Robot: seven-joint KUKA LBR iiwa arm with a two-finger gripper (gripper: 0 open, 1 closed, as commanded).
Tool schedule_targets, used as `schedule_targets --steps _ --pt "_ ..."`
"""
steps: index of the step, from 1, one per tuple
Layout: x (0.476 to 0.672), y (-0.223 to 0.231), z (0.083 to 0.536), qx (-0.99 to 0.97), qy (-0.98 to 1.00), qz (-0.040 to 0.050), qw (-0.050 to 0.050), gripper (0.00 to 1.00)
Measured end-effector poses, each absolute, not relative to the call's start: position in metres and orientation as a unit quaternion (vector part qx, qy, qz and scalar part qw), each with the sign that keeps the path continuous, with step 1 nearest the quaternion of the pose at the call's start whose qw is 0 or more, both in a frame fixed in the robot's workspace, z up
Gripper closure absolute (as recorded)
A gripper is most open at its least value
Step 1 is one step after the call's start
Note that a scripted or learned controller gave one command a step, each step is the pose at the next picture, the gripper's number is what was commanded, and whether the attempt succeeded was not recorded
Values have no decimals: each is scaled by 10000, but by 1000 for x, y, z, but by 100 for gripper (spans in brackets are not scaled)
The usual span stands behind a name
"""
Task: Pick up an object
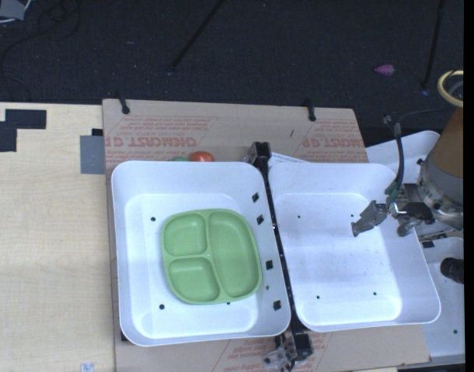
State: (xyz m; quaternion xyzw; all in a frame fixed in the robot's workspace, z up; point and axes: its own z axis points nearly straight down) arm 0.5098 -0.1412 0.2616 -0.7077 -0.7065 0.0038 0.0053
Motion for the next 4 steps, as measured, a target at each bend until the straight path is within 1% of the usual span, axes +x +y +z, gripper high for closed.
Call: schedule_targets --steps 1,2,4 --pt "512 -141 267 -7070 -7072 6 6 0" --pt "516 -135 221 -7069 -7073 19 35 0" --pt "517 -138 133 -7074 -7069 15 29 0"
